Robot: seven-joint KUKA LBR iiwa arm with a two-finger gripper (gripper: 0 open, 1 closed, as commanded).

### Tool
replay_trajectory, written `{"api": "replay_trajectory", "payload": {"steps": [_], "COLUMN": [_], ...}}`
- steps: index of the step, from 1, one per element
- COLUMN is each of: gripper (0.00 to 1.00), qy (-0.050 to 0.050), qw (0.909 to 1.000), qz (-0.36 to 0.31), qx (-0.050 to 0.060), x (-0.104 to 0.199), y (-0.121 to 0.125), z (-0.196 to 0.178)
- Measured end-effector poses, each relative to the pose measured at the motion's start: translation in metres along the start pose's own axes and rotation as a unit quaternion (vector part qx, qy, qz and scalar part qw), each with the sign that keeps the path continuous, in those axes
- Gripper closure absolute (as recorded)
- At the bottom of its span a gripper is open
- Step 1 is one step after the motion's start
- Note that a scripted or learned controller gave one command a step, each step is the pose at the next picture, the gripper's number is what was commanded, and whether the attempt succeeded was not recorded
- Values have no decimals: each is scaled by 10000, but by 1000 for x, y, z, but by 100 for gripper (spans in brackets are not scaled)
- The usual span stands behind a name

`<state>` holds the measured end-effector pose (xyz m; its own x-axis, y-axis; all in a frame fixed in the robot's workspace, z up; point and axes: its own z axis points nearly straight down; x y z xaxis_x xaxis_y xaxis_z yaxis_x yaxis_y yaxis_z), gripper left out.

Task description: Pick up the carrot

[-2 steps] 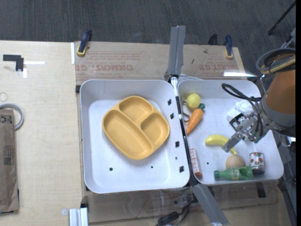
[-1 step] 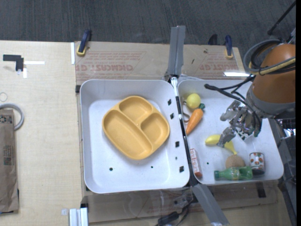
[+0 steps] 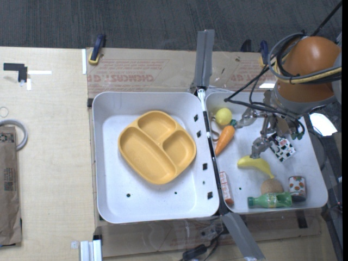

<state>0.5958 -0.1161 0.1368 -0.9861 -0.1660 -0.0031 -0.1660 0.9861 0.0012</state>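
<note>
While the carrot (image 3: 224, 138) lies tilted by the right bin's (image 3: 318, 162) left wall, just below a lemon (image 3: 223, 116), the gripper (image 3: 262, 135) hovers to its right above a banana (image 3: 256, 165), fingers apart, holding nothing.

The arm (image 3: 304, 69) showed a rounded orange band above a grey wrist section. Black cables looped over the orange part, with one yellow cable across it. Below, the gripper (image 3: 260, 132) was bare silvery metal, built of thin linked fingers with small joints
</note>
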Motion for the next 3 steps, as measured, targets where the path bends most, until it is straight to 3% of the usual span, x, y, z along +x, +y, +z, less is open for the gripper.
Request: {"api": "replay_trajectory", "payload": {"steps": [1, 2, 3], "gripper": [0, 100, 100], "qy": [114, 10, -9], "qw": [9985, 9987, 9924], "qz": [-541, -503, -1231], "qx": [-15, -4, 2], "x": [-46, -50, -77], "y": [13, 12, 80], "z": [49, 38, -55]}}
